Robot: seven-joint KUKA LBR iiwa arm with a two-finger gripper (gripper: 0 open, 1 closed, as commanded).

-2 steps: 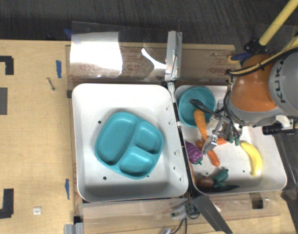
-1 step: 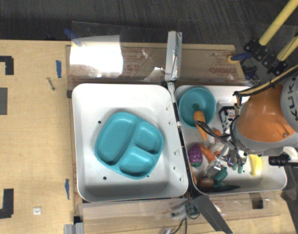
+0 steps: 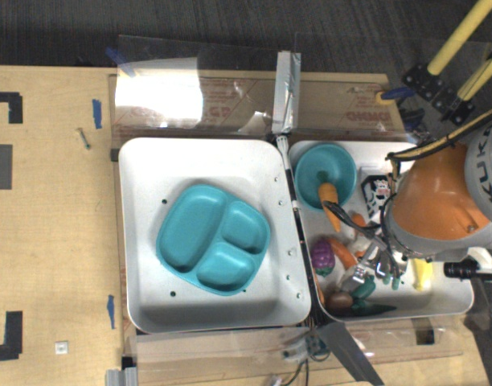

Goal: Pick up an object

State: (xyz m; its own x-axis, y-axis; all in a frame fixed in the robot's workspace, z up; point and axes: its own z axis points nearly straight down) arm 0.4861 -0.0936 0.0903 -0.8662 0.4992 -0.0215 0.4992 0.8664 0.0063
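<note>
Down in the crowded right bin (image 3: 463, 300), my gripper (image 3: 366, 270) hangs over the purple toy (image 3: 322, 254) and orange pieces (image 3: 343, 253), grip state unreadable, and tight clutter could make me snag two or slip.

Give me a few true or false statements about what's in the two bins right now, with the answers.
1. A teal divided plate lies in the left bin. True.
2. The teal bowl sits in the left bin. False: it is in the right bin, at its far end.
3. The end effector is over the right bin. True.
4. The divided plate has one compartment. False: it has three.
5. A purple item lies in the right bin. True.
</note>
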